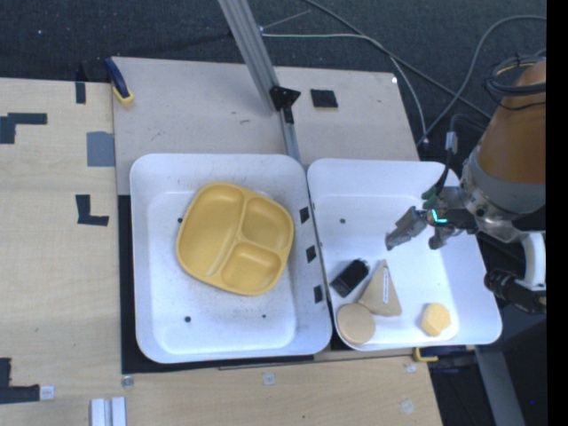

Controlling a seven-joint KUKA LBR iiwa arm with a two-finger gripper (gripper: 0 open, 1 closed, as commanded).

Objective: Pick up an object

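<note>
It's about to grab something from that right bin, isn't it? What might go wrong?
The black block, tan wedge and round tan disc sit crowded together, so the gripper may nudge a neighbour or close on two. The disc and the yellow chunk lie near the right bin wall, which may block a finger.

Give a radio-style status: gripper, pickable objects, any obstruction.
Gripper above right bin, nothing seen held. Black block, tan wedge, round disc, yellow chunk at the bin's near end. Yellow tray in left bin. No obstruction.
</note>
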